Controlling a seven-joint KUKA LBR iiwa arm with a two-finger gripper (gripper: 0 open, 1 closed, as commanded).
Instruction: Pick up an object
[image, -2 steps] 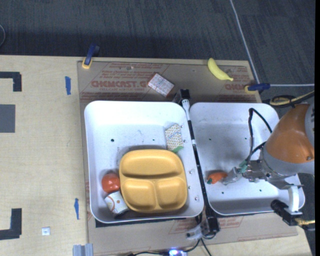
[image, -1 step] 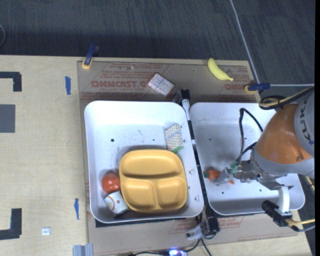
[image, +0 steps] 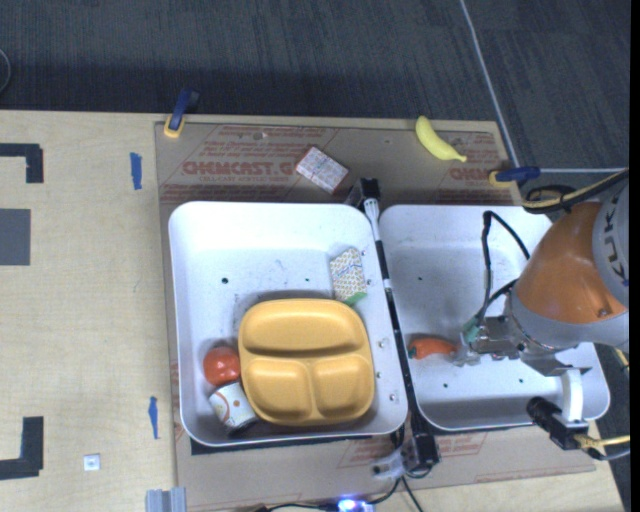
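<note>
A small orange carrot-like object (image: 430, 348) lies on the floor of the right bin (image: 440, 250), near its left wall. My gripper (image: 470, 343) is low in that bin, right at the carrot's right end, either touching it or very close. The wrist and orange band (image: 565, 275) cover the bin's right side and hide what is beneath them. In the left bin (image: 200, 260) sit a yellow divided plate (image: 305, 360), a red ball-like object (image: 220, 364), a small white and orange cup (image: 232, 405) and a patterned packet (image: 347, 273).
On the brown board behind the bins lie a yellow banana (image: 438, 140) and a small patterned packet (image: 321, 168). Blue clamps (image: 180, 110) hold the board's corners. A black divider strip (image: 385, 300) runs between the bins.
</note>
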